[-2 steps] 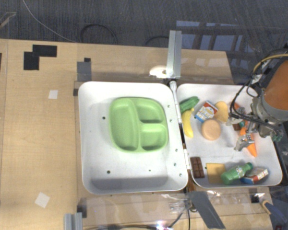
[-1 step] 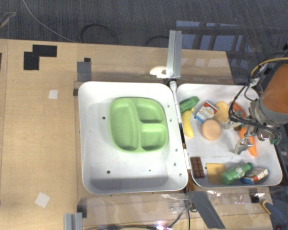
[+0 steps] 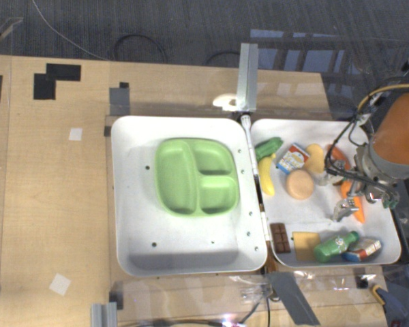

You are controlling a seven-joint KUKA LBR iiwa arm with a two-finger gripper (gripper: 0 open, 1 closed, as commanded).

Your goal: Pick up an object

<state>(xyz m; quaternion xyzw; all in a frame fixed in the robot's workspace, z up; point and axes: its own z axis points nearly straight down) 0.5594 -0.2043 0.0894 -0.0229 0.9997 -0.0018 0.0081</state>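
Camera view: gripper (image 3: 346,208) sits low over the right side of the right bin (image 3: 388,254); metal parts are blurred and overlap an orange item, so I cannot tell how its jaws stand. An orange carrot-like piece (image 3: 356,210) lies just beside or under it, long axis roughly up-down in the frame; contact cannot be judged. A second orange piece (image 3: 335,157) shows just above, partly behind black cables.

Crowding to the left: tan round object (image 3: 300,184), yellowish round one (image 3: 315,158), small carton (image 3: 291,159), green pepper-like item (image 3: 268,146), and a banana (image 3: 265,177) running up-down along the bin's left wall.

Near edge: brown chocolate bar (image 3: 279,237), tan flat block (image 3: 305,240), green bottle (image 3: 335,246) lying on its side with cap end right, and a blue-red item (image 3: 365,251).

Left bin (image 3: 133,251) holds a green divided tray (image 3: 195,176).
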